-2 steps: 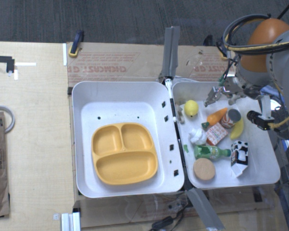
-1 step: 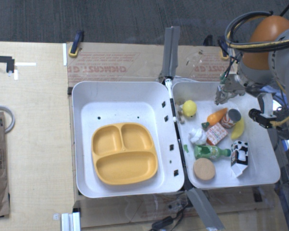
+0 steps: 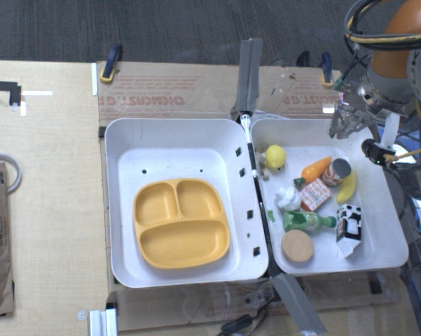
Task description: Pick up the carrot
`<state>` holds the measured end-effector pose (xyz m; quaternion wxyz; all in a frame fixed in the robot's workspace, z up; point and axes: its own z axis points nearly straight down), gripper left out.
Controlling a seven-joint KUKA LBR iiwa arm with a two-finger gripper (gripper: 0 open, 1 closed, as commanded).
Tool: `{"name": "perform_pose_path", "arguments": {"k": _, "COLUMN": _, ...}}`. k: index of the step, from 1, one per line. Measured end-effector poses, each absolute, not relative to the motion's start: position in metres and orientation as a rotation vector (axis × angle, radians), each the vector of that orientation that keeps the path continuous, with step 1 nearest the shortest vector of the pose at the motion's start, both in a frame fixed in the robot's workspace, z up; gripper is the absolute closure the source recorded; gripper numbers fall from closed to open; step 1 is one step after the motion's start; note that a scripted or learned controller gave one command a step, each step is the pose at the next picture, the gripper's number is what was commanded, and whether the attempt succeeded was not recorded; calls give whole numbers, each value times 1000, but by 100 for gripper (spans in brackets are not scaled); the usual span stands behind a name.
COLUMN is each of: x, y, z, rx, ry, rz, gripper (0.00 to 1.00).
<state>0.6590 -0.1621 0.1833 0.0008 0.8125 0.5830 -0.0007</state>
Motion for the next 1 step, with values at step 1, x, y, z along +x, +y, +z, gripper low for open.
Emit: {"name": "perform_pose_path", "arguments": {"k": 1, "x": 634, "y": -166, "z": 315, "rx": 2736, "ry": 1543, "rz": -5, "gripper": 100}}
